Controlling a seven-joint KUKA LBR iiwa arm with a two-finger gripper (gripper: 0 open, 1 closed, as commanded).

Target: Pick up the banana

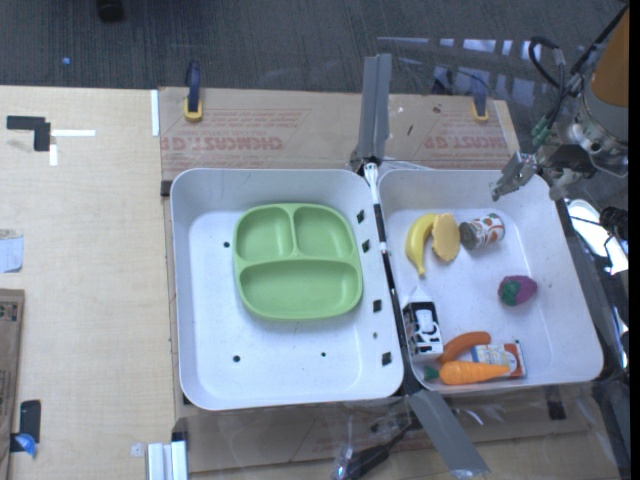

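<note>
banana (420,241) lies in the right bin (570,268), down and to the left of the end effector (512,180), well apart from it and not touched by it. the fruit is yellow, curved, and runs roughly lengthwise down the bin floor near the bin's left wall. a pale yellow rounded item (446,238) lies just beside the banana, on the side nearer the end effector. a small can (482,231) with a red and white label lies on its side just below the end effector, next to that item.

the end effector hangs over the upper edge of the right bin, near its far wall. it appears small and partly blurred against cables, so whether it is spread or pressed together cannot be told; nothing is seen held in it.

further below the end effector sits a purple and green item (517,289). lower still, near the bin's bottom edge, lie an orange carrot (474,372), a small carton (500,356) and a black and white box (423,328).

the left bin (200,368), far to the left of the end effector, holds a green divided plate (297,260). both bins rest on the desk (80,268).
</note>
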